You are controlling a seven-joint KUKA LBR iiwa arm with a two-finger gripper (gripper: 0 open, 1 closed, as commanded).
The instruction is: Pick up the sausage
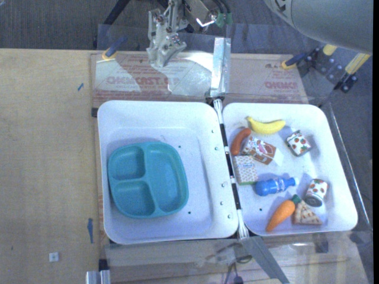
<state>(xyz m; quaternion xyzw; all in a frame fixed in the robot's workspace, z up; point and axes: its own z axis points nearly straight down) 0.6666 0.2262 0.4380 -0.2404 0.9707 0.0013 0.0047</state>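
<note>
While raised above the bench behind the left bin, hand well apart from target; grip state not discernible. Sausage at right bin's left wall, touching a snack packet, banana near. Risk: wall fouling a finger, or packet caught instead.

The grey arm enters at the upper right corner as a broad rounded link and reaches leftward along the top edge. Its claw hangs at the upper middle, pointing downward with a slight tilt, raised well above the surfaces below. Cables and fittings crowd the wrist just above the claw.
</note>
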